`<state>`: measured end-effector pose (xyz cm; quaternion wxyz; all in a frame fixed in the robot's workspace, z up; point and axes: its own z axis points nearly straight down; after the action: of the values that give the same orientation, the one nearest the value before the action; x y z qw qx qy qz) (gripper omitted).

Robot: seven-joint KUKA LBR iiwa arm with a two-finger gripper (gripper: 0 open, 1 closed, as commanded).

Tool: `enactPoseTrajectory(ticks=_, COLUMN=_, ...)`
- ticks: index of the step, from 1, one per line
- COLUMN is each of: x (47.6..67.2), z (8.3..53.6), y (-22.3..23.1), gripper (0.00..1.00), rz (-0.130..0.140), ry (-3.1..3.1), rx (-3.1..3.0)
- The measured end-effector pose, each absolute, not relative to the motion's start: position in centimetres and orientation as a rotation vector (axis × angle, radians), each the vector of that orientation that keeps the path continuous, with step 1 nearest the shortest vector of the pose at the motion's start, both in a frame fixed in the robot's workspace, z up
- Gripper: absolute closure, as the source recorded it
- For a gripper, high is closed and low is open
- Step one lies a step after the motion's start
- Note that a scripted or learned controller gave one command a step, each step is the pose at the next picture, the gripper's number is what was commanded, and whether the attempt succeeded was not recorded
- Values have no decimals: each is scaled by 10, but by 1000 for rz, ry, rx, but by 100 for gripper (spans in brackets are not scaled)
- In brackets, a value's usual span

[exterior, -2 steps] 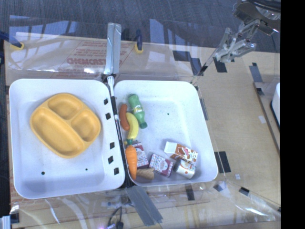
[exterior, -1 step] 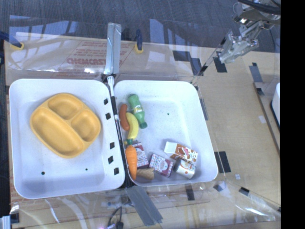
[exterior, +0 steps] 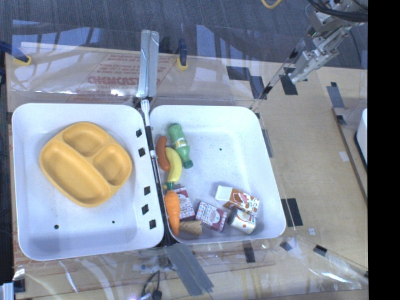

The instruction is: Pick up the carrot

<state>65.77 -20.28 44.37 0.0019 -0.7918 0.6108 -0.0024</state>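
we see the gripper (exterior: 294, 75) up at the top right of the view, outside both bins, hanging over the bench past the far right corner of the right bin (exterior: 265, 167). its fingers are too small & blurred for us to judge, so we cannot tell if they're spread or pressed together; nothing shows between them.

the carrot (exterior: 172, 212) lies well apart from the gripper, down & to the left of it in the view, in the right bin's near left corner, long axis running along the bin's left wall w/ its green end pointing away from the near edge. just past that end sits a yellow banana (exterior: 174, 165), and further toward the gripper's side of the bin a green bottle (exterior: 180, 145) w/ a light label, beside a red-orange sausage-shaped piece (exterior: 162, 152) that hugs the left wall.

right of the carrot, along the bin's near wall, a cluster of small printed cartons (exterior: 210, 215) is packed close together, w/ a red & white one (exterior: 244, 203) and a plain white block (exterior: 224, 193) nearest the gripper's side. a brownish item (exterior: 190, 229) touches the carrot's lower end; we can't tell what it is.

farthest from the gripper, the left bin (exterior: 37, 230) holds a yellow divided plate (exterior: 85, 162) w/ three compartments, lying flat.
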Motion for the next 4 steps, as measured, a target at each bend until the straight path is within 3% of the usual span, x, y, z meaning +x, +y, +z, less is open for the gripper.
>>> enactPoseTrajectory(ticks=4, x=661, z=485, y=-199, gripper=100, rz=-15, ry=1908, rx=-2480)
